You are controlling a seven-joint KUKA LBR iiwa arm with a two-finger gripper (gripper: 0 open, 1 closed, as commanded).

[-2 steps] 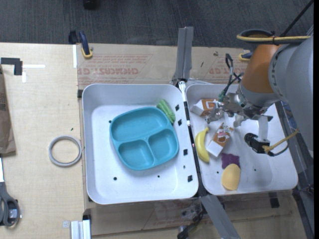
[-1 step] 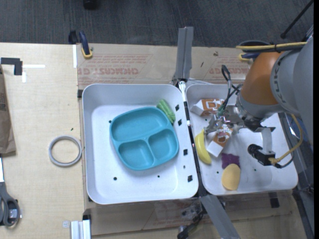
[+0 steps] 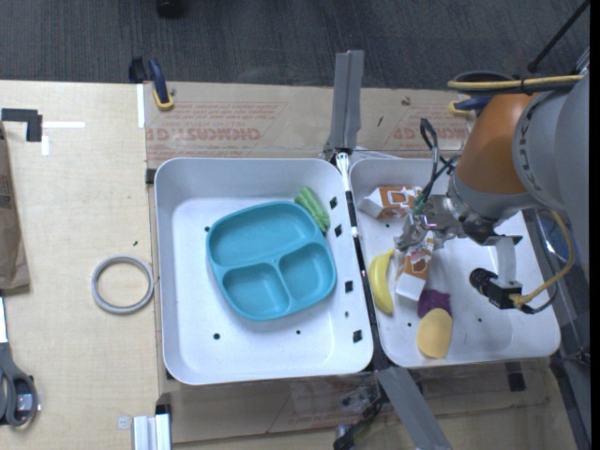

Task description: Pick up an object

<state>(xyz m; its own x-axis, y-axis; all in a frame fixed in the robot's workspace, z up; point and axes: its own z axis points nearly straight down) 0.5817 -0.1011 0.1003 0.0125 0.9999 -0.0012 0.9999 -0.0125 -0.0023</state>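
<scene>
The grey arm with its orange band [image 3: 502,143] reaches in from three o'clock and hangs over the right-hand shallow white bin [image 3: 487,340]. Its claw [image 3: 419,228] sits low among a huddle of small things at the bin's nine o'clock side, and whether it is open or closed on anything cannot be told, for the wrist and cables hide it.

Just beside the claw lie a small white-and-orange carton [image 3: 394,200] at its eleven o'clock, another small orange-and-white packet [image 3: 413,268] at its six o'clock, seemingly touching the claw, and a yellow banana [image 3: 380,282] along the bin's left wall. Below them rest a purple piece [image 3: 433,301] and a pale yellow rounded fruit-like object [image 3: 434,334], touching each other.

The left-hand white bin [image 3: 187,345] holds a blue three-compartment plastic plate [image 3: 270,261], with a green ridged object [image 3: 314,208] at the plate's one o'clock edge.

On the wooden desk [image 3: 75,204], at nine o'clock from the left bin, lies a grey ring of tape [image 3: 122,283].
</scene>
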